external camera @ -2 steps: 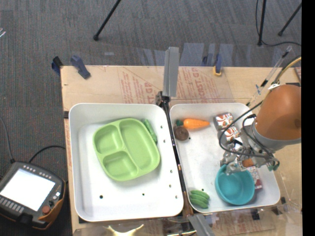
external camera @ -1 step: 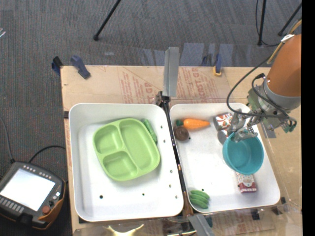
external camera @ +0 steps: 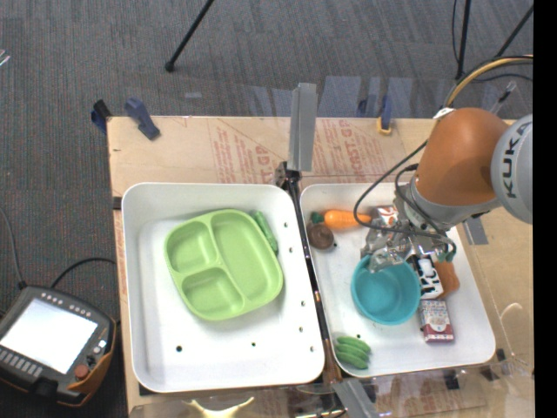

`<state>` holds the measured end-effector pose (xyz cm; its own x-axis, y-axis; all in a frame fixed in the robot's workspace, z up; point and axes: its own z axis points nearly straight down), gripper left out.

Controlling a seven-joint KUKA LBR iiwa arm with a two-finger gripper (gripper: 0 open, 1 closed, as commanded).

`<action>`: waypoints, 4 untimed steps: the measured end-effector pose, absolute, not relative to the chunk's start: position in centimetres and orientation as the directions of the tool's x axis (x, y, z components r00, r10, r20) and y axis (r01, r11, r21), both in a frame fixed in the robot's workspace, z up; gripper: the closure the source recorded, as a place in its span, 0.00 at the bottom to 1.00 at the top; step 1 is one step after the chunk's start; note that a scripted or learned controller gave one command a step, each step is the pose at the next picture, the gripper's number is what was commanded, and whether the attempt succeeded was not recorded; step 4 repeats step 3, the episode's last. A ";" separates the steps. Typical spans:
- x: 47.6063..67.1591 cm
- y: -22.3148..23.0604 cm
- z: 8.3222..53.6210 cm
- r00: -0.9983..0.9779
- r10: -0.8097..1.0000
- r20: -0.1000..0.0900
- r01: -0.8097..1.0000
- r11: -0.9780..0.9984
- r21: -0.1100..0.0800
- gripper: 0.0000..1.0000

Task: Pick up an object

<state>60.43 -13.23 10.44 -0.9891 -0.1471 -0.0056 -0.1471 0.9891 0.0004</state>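
Observation:
My gripper (external camera: 387, 249) hangs low in the right bin (external camera: 474, 342), right over the far rim of a teal bowl (external camera: 385, 294). Its metal parts overlap that rim, and I cannot make out whether anything is held. An orange carrot (external camera: 341, 220) lies just to the gripper's left, with a small brown round object (external camera: 321, 237) beside it. A black and white packet (external camera: 426, 277) and an orange piece (external camera: 448, 278) lie to the right of the bowl, partly under the wrist. A red and white box (external camera: 436, 319) rests near the bowl's lower right.
A green pea pod (external camera: 353, 350) lies at the right bin's front left corner. The left bin (external camera: 148, 347) holds a green divided plate (external camera: 224, 264). A thin divider (external camera: 309, 268) separates the two bins. A tablet (external camera: 50, 338) sits on the floor at the left.

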 end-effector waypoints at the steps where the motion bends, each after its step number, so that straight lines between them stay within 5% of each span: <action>1: 60.3 -13.2 10.2 -0.989 -0.147 -0.002 -0.147 0.989 0.002 0.00; 2: 53.8 -11.4 8.9 -0.992 -0.126 -0.004 -0.126 0.992 0.001 0.00; 3: 61.6 -10.3 9.4 -0.997 0.083 -0.003 0.083 0.997 0.002 0.00; 4: 61.6 -10.3 9.4 -0.997 0.083 -0.003 0.083 0.997 0.002 0.00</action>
